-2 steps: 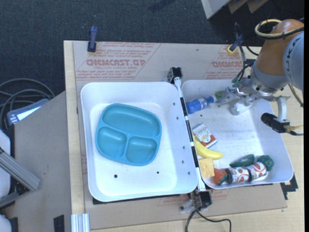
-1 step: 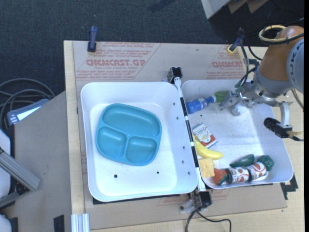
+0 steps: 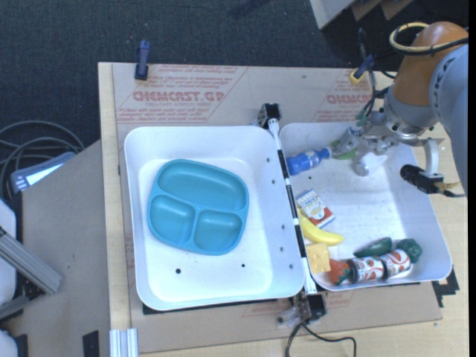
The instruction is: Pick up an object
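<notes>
My gripper [image 3: 360, 157] hangs low over the far end of the right shallow white plastic bin [image 3: 416, 222], grey wrist above it and the orange band further up toward the bench's right edge. My two metal fingers [image 3: 362, 166] point down into the bin; how far apart they stand I cannot tell, too blurred and seen end-on. Nothing visible between them.

Landmark is the small blue plastic bottle with a white cap [image 3: 306, 160], lying on its side by the bin's left wall. My gripper is just right of it, near but apart. Nearer the camera from the bottle: a small white-and-red carton [image 3: 314, 207], then a yellow banana [image 3: 320, 233] touching the carton's near edge, then a pale yellow block [image 3: 317, 259]. Right of that block, along the near wall, a red-and-white can on its side [image 3: 381, 266] with a red item at its left end and a dark green vegetable-like piece [image 3: 387, 246] against it.

Left of the bottle, past the divider, the left white bin [image 3: 141, 199] holds a blue three-compartment plastic plate [image 3: 198, 207], flat in the middle.
</notes>
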`<state>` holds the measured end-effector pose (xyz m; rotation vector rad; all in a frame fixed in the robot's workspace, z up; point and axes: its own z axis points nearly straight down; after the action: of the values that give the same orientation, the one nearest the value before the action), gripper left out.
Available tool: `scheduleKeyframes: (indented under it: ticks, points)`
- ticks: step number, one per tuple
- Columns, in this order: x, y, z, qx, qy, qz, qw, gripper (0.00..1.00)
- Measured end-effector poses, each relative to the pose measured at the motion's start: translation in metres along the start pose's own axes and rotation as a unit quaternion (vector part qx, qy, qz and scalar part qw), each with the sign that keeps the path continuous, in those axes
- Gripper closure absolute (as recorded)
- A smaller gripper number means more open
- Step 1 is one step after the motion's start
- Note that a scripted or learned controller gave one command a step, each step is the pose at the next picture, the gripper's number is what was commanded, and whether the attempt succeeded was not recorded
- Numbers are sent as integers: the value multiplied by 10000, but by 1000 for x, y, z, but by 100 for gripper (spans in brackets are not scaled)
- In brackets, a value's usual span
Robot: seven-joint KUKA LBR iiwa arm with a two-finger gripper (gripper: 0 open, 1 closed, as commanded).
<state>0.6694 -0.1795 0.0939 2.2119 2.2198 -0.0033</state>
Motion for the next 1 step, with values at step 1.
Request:
scheduleKeyframes:
  ticks: [1]
  points:
    - [-19, -51, -1, -88, -2, 8, 10000, 0]
